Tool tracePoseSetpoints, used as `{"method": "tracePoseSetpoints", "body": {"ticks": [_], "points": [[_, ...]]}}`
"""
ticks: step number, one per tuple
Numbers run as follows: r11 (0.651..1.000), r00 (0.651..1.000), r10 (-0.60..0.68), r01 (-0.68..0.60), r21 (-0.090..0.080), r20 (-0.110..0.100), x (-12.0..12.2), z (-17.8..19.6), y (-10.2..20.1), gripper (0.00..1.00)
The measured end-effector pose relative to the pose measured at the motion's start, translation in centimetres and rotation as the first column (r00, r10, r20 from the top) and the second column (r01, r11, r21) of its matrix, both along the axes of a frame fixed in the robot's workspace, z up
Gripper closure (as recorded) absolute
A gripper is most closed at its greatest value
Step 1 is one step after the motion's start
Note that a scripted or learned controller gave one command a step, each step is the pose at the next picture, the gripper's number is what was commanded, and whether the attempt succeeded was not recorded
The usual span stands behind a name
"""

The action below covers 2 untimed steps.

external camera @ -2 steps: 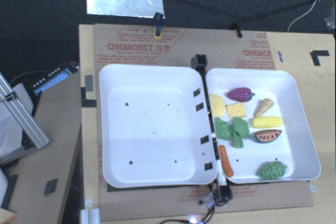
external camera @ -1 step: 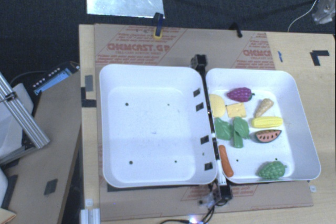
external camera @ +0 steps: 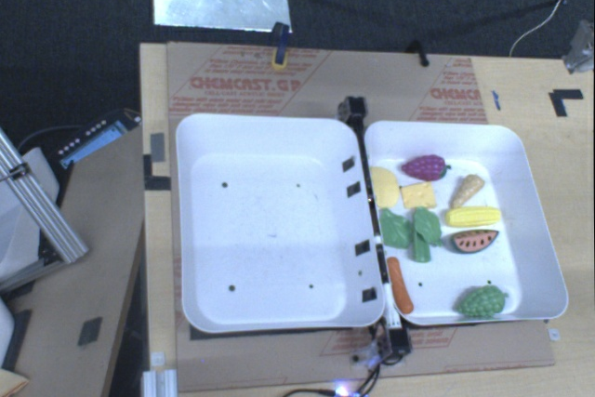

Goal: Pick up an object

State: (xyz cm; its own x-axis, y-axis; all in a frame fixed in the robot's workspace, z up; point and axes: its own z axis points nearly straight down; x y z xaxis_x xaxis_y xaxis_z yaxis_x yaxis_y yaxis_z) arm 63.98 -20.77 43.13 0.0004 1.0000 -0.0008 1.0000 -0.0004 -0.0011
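From the overhead camera view, two shallow white bins are sitting side by side on a bench board printed with red lettering. The left bin (external camera: 270,218) is showing its bare white floor, while the right bin (external camera: 535,228) is holding every toy food item. A purple grape bunch (external camera: 425,167) is lying near the far wall, with a tan cone-shaped piece (external camera: 467,191) to its right. A yellow cheese block (external camera: 417,195) is resting just beside a pale yellow piece (external camera: 383,184) that is sitting against the divider side. Below them, green leafy pieces (external camera: 412,230) are lying close together, and a corn cob (external camera: 473,217) is lying just above a watermelon slice (external camera: 474,241). An orange carrot (external camera: 400,284) is lying along the divider side near the front, and a green broccoli-like piece (external camera: 482,300) is sitting in the front right corner. Nothing here is revealing the jaws, so I cannot tell their state.
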Motion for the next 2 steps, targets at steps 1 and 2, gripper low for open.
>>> {"method": "tracePoseSetpoints", "body": {"ticks": [1, 2], "points": [[1.0, 1.0, 0.006, -0.006, 0.0, 0.005, 0.4, 0.4, 3.2, 1.0], [1.0, 1.0, 0.0, 0.0, -0.001, 0.002, -1.9, -0.5, 0.0, 1.0]]}}
